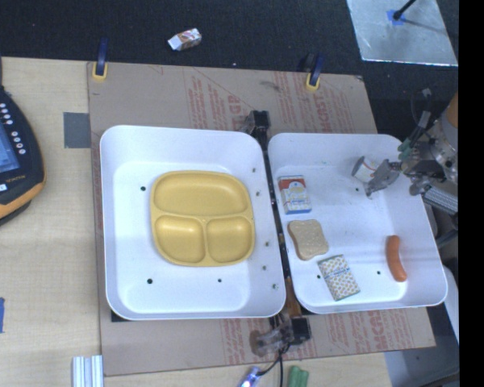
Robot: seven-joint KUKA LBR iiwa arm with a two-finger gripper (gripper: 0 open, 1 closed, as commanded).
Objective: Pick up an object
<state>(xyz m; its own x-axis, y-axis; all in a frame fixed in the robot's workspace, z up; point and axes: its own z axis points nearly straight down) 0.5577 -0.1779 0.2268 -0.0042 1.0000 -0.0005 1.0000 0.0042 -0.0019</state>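
Observation:
The right bin (339,147) holds a small red and white carton (294,195), a slice of toast (308,238), a patterned square packet (339,277) and a sausage (396,258) near its right side. My gripper (374,176) hangs over the bin's upper right part, reaching in from the right edge. Its fingers are spread apart with nothing between them. It is well away from all the objects, with the sausage closest below it.
The left bin (121,216) contains a yellow divided plate (202,216). An orange-rimmed teach pendant (4,156) lies on the bench at the far left. Clamps (101,69) hold the cardboard under the bins.

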